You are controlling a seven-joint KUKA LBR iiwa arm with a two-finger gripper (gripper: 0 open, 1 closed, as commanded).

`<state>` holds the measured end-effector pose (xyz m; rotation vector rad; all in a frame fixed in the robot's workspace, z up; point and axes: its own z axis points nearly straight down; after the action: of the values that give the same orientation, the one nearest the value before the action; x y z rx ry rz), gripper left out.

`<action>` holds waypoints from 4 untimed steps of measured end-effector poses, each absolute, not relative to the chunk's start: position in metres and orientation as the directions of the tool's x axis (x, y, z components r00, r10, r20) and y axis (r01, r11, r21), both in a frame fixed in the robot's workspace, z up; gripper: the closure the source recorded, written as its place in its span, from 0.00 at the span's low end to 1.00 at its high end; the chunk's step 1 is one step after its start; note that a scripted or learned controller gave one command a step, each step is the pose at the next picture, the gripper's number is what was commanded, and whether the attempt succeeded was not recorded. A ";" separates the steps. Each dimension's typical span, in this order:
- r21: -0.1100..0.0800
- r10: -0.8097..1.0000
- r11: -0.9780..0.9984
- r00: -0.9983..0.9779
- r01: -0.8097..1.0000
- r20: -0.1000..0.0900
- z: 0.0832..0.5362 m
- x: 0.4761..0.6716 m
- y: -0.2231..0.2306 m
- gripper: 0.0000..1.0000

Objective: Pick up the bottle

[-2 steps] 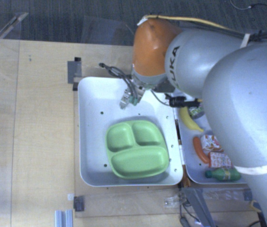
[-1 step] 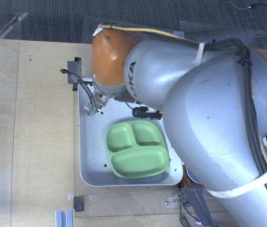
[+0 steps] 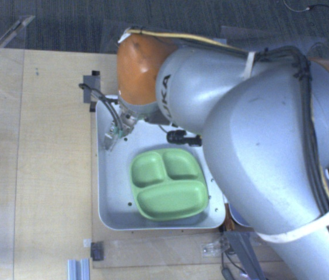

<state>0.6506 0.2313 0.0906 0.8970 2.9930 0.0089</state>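
Mostly arm (image 3: pixel 240 127), covering bin (image 3: pixel 109 212), green tray (image 3: pixel 167 185) visible, end effector (image 3: pixel 113 134) blurred

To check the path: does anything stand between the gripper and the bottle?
Cannot tell. Something small and blurred, maybe the bottle, sits at the gripper in the bin's far left corner. The plate lies apart.

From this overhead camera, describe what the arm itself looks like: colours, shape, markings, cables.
The arm is built of big rounded silver-grey segments, with a glossy orange band near the wrist. Dark KUKA lettering runs along the grey shell next to the orange. A bundle of dark cables follows the upper segment, tied with pale straps. The gripper end looks small, metallic and thin-wired; its details are too small to read.
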 end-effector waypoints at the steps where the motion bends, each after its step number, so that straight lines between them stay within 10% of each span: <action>1: 0.009 0.126 0.992 -0.992 0.126 -0.012 0.090 0.662 0.228 0.00; 2: 0.014 0.129 0.992 -0.992 0.128 -0.015 0.100 0.664 0.229 1.00; 3: 0.011 0.623 0.783 -0.783 0.622 -0.004 0.089 0.659 0.232 1.00; 4: 0.006 0.500 0.866 -0.866 0.500 -0.004 0.261 0.659 0.220 1.00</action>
<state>0.6589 0.2204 0.2613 0.8111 3.0294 0.0068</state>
